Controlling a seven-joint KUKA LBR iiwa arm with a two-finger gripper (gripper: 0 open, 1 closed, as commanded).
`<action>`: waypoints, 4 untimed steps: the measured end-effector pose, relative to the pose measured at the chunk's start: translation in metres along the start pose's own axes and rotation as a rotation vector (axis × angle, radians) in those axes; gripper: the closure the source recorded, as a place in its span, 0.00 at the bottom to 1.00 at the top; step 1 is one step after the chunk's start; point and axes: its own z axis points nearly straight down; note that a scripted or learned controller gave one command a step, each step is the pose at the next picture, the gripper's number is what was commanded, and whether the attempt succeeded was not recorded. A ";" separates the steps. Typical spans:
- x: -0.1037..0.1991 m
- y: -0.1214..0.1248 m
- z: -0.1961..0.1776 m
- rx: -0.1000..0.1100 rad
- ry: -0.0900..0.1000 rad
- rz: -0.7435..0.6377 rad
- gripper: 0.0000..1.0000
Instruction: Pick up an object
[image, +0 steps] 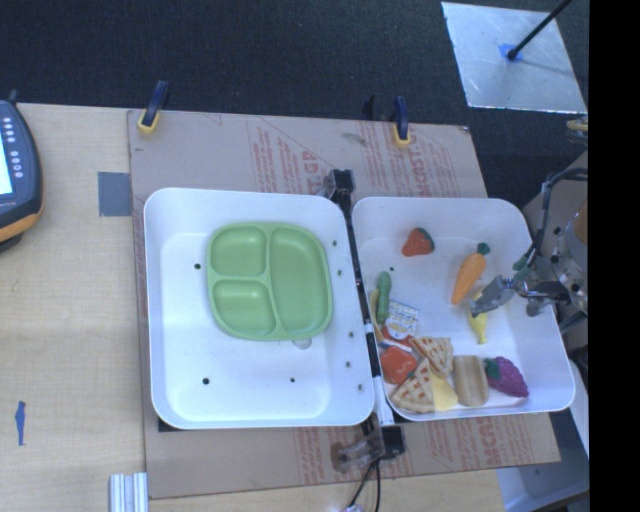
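Observation:
The right bin (520, 225) holds several toy foods. Among them are a red strawberry (418, 242), an orange carrot (467, 277), a small yellow piece (479, 325), a green pickle (383, 297), and purple grapes (508, 377). My gripper (505, 294) reaches in from the right edge and hovers low over the bin's right side. It is just right of the carrot and directly above the yellow piece. Nothing is visibly held in it.
A green three-section plate (270, 280) lies in the left bin (170, 390). The right bin's front corner is crowded with a red tomato (397, 362), waffle wedges (425, 385), a bread piece (468, 380) and a small packet (402, 318). A black divider (355, 270) joins the bins.

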 end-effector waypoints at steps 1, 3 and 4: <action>-0.009 0.067 0.087 -0.012 -0.007 -0.001 0.00; 0.018 0.030 0.099 0.014 0.004 0.003 0.00; 0.024 0.145 0.100 -0.009 -0.002 -0.003 0.00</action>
